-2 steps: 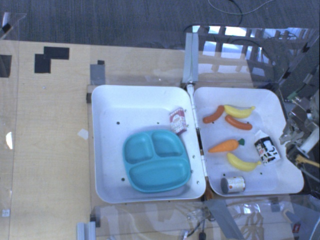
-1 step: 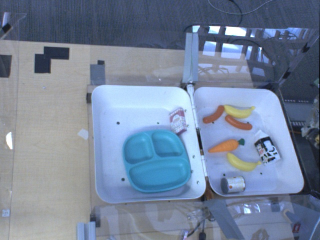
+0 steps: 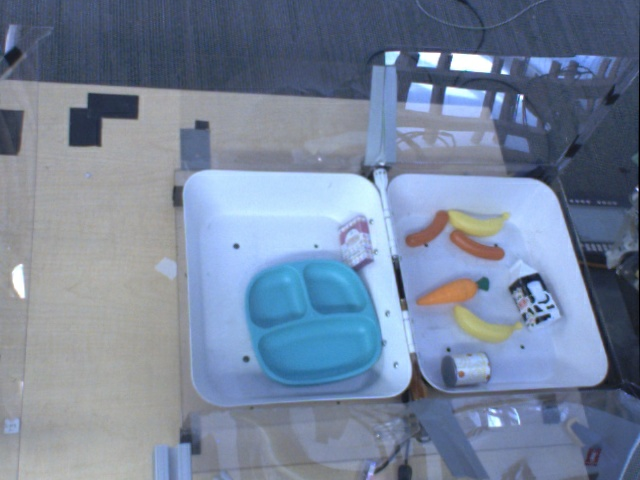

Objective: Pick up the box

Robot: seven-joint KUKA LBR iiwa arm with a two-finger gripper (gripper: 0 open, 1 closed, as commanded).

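Two shallow white plastic bins sat side by side on a pale wooden bench (image 3: 100, 268), their inner rims touching along the middle. Left bin (image 3: 215, 298), smooth, rounded corners: a turquoise plate (image 3: 313, 320) with three compartments, matte plastic, rounded-rectangle shape, lay flat in the near half. Just beyond its far right corner, against the bin's right wall, stood a small packet (image 3: 356, 241), red and white, crinkled look, tilted.

Right bin (image 3: 575, 268): two red-orange sausages, glossy; one curved (image 3: 428, 229) at the far left, the other (image 3: 477, 246) just right of it. A yellow banana (image 3: 478, 222) lay beyond them, touching or nearly touching the second sausage. An orange carrot (image 3: 450, 291) with green stub lay mid-bin, tapered, pointing left. A second banana (image 3: 486, 324) curved just in front of it. The box (image 3: 534, 301), small carton, white with black print, lay tilted near the bin's right side, just right of the second banana's tip. A short metal can (image 3: 466, 369), dull silver, lay on its side at the near edge.

Clear acrylic panels (image 3: 500, 108) stood behind the right bin. Gripper's state: cannot tell
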